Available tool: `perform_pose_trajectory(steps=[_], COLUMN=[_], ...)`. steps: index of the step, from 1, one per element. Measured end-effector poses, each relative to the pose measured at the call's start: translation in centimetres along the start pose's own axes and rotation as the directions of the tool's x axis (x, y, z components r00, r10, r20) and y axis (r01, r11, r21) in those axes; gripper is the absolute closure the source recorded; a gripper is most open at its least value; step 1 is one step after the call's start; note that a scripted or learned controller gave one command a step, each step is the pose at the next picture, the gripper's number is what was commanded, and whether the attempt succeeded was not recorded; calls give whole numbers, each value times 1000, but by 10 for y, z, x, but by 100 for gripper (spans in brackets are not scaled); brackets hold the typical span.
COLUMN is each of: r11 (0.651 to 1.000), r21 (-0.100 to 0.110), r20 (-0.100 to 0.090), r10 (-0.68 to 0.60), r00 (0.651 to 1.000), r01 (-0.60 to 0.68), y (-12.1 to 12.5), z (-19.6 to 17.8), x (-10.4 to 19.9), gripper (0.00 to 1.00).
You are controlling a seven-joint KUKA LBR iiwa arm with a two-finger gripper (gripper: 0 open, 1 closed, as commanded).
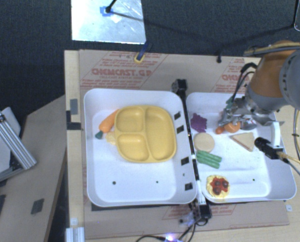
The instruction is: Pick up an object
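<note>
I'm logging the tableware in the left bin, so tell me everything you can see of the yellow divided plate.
The yellow divided plate looks like matte plastic, a rounded square with three compartments: two above, one wide one below. All three look bare. It lies flat and slightly turned on the floor of the left white bin, toward its upper middle. An orange toy carrot rests against its upper left edge, and a small pale yellow piece peeks out beside that edge.

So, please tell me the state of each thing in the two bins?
yellow divided plate: upright, lying in the left bin
toy carrot: lying beside the plate
purple piece: right bin
round cracker: flat
green beans: lying flat
small pizza: flat
sandwich wedge: flat
gripper: low over orange piece
</note>
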State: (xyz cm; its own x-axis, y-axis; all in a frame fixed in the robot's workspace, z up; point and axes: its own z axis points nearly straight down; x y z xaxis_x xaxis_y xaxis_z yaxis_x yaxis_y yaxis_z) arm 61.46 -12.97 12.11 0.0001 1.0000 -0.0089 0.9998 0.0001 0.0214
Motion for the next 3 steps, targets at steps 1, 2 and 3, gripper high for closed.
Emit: perform_pose_trajectory(steps=[1, 2, 3], r11=[1000, 1000, 1000], r21=[16, 14, 22], r20=[-8, -8, -11], r10=[-1, -4, -8], r00=[1000, 1000, 1000], r01=[1, 4, 8], y=[0, 3, -16], z=[-54, -107, -100], x=[-10, -11, 36], gripper=[100, 100, 100])
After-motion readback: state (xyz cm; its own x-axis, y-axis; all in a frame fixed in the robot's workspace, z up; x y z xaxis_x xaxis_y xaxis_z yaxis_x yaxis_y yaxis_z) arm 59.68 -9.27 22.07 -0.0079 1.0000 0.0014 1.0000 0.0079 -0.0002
